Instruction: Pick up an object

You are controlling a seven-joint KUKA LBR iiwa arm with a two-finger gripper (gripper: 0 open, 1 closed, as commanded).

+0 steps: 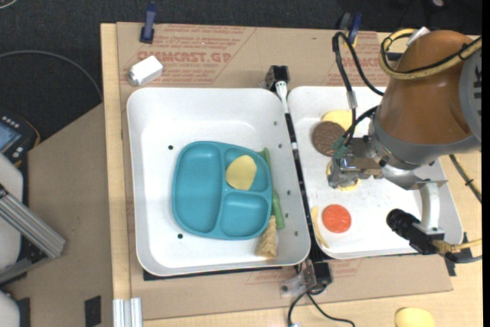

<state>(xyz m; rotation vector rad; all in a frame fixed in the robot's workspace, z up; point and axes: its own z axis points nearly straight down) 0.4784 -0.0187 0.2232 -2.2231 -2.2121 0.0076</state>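
My gripper (pixel 341 174) is low in the right bin (pixel 383 245), near its middle left. A small yellow thing (pixel 350 183) peeks out right under it; the view does not tell whether it is held. Just behind the gripper lies a brown round disc (pixel 327 136), with a yellow object (pixel 338 119) beyond it. In front of the gripper an orange-red round piece (pixel 335 218) rests on a pale slice. The arm's orange band and grey wrist hide the right bin's back right part.
The left bin (pixel 153 165) holds a teal divided plate (pixel 203 191) with a yellow piece (pixel 242 172) in one compartment. A green stick (pixel 273 195) and a tan lump (pixel 268 241) lie along the plate's right side. A small white block (pixel 145 70) sits on the cardboard behind.
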